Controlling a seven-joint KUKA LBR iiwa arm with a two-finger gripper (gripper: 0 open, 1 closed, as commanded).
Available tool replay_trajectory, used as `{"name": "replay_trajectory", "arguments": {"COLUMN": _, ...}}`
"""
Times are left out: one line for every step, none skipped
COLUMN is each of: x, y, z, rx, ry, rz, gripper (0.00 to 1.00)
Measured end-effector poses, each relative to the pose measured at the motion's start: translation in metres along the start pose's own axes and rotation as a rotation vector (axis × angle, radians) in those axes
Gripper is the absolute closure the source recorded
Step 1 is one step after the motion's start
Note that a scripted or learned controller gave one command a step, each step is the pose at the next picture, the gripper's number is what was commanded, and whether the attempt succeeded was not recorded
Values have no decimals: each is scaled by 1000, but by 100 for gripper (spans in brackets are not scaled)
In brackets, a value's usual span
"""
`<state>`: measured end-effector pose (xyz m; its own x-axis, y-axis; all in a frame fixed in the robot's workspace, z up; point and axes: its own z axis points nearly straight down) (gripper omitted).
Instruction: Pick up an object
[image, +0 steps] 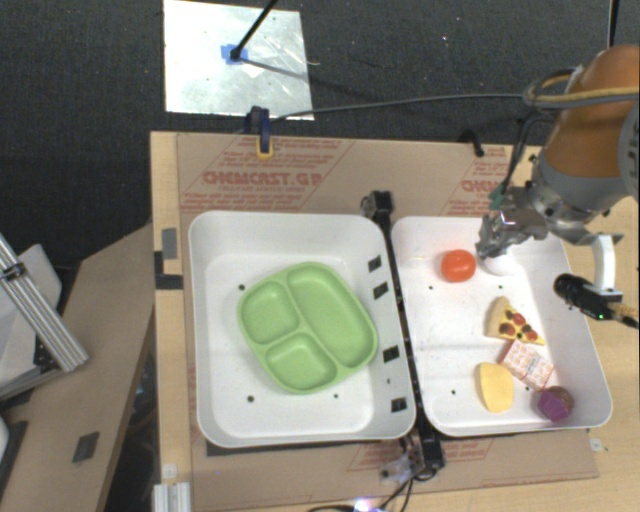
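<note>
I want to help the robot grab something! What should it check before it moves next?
1. Things to pick lie in the right bin: tomato, pizza slice, yellow piece, purple piece, pink packet. Ok.
2. Gripper is above the right bin, near its back edge. Ok.
3. Gripper is right over one thing: it sits beside the tomato, apart from it. Not ok.
4. Fingers open: cannot tell.
5. Tomato has free room around it. Ok.
6. Green plate in the left bin is out of the way. Ok.
</note>
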<state>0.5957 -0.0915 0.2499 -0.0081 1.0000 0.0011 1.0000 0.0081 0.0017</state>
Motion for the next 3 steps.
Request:
{"name": "replay_trajectory", "arguments": {"x": 50, "y": -6, "z": 13, "rx": 0, "ry": 1, "rz": 0, "gripper": 100}}
{"name": "replay_trajectory", "arguments": {"x": 100, "y": -12, "z": 6, "rx": 0, "ry": 1, "rz": -1, "gripper": 100}}
{"name": "replay_trajectory", "arguments": {"x": 149, "y": -21, "z": 0, "rx": 0, "ry": 1, "rz": -2, "gripper": 100}}
